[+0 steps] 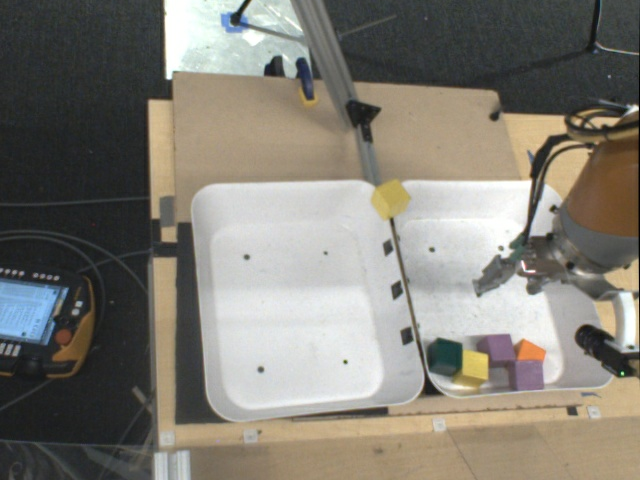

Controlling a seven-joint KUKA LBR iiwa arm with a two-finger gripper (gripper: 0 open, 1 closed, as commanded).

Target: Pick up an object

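Gripper (492, 275) hanging over the right bin (450, 213), nothing between its fingers; how far they are parted cannot be told.
Blocks are lying in that bin's near right corner: green (445, 354), yellow (473, 367), purple (497, 348), orange (530, 350).

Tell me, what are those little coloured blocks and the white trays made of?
The coloured blocks look like painted wood or foam: flat matte faces, crisp edges, no shine; too small to tell which. The right tray and left tray look like moulded plastic: smooth white, rounded rims, a faint sheen.
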